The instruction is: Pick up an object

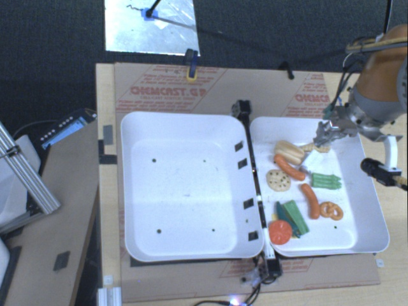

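Claw (325, 134): over far edge of right bin (366, 234), tips low by a small tan piece (320, 148); opening and hold cannot be told | Right bin: bun (290, 150), two sausages (290, 167) (310, 200), cookie (278, 180), green beans (326, 182), pretzel (331, 210), green pepper (292, 215), tomato (280, 232) | Left bin (185, 190): beside it, touching at centre.
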You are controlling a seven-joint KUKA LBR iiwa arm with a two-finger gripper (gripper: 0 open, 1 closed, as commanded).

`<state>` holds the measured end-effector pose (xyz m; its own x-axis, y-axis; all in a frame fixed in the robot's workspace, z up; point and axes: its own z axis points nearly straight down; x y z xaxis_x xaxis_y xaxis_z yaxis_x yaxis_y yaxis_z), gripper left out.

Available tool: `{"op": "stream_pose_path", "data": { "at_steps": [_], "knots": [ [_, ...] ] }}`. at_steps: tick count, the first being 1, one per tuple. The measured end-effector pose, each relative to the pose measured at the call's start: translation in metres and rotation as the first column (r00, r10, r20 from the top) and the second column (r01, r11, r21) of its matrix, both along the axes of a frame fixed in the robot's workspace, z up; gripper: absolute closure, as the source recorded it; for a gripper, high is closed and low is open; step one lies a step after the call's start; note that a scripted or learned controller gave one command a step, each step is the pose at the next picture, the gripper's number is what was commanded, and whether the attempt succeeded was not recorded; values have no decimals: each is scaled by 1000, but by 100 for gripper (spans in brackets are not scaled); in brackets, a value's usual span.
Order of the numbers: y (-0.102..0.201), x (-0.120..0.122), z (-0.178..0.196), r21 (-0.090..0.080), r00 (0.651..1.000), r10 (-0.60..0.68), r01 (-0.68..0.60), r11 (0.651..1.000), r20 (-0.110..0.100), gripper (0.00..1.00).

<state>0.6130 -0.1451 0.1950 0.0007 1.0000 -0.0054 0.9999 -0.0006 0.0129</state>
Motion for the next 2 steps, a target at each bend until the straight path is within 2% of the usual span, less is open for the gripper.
{"op": "stream_pose_path", "data": {
  "at_steps": [1,2],
  "knots": [
    [13,-60,-115,8,1000,1,-1,1000,-19,100],
    [9,-46,-110,5,1000,4,-4,1000,-10,100]
  ]
}}
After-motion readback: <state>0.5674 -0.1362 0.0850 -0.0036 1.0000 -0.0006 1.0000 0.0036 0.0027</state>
